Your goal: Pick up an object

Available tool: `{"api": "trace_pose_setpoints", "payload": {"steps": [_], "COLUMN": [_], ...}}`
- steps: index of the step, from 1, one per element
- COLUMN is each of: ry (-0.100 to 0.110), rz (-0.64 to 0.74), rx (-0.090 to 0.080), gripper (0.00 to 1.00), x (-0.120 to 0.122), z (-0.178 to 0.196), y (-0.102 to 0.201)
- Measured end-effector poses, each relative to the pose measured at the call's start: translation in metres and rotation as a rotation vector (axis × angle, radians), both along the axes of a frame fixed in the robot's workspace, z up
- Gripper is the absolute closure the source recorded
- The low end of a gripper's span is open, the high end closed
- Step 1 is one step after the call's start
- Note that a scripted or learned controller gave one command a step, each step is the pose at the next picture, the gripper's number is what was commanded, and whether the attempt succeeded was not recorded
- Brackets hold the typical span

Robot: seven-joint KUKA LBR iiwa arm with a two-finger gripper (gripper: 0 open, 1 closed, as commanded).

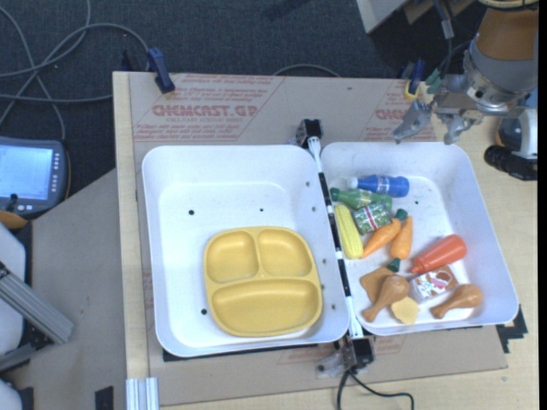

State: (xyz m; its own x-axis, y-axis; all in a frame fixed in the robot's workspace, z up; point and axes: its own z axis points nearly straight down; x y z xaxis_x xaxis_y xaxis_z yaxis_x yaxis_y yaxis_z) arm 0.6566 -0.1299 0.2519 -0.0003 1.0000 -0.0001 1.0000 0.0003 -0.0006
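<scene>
My gripper [430,126] hovers above the back rim of the right bin [483,220], open, with nothing between its fingers. Below it in that bin lie a blue bottle [382,184], a green packet [369,216], a yellow corn cob [346,229], two orange carrots [381,238], a red-orange bottle [440,253], a small labelled can [432,284] and two brown drumsticks [385,292]. The blue bottle is the nearest item, a short way in front of the gripper.
The left bin [171,220] holds a yellow divided plate [261,280]. A black clip [309,131] sits where the bins meet at the back. Cardboard [214,109] covers the bench behind the bins. A handheld screen [30,173] lies far left.
</scene>
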Motion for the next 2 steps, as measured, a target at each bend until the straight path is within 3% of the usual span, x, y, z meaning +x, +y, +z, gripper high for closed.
{"api": "trace_pose_setpoints", "payload": {"steps": [1,2], "ry": [0.017,0.003], "rz": [-0.001,-0.003], "rx": [0.005,0.001], "gripper": [0.0,0.0], "x": [-0.076,-0.112], "z": [-0.123,-0.169], "y": [0.034,-0.003]}}
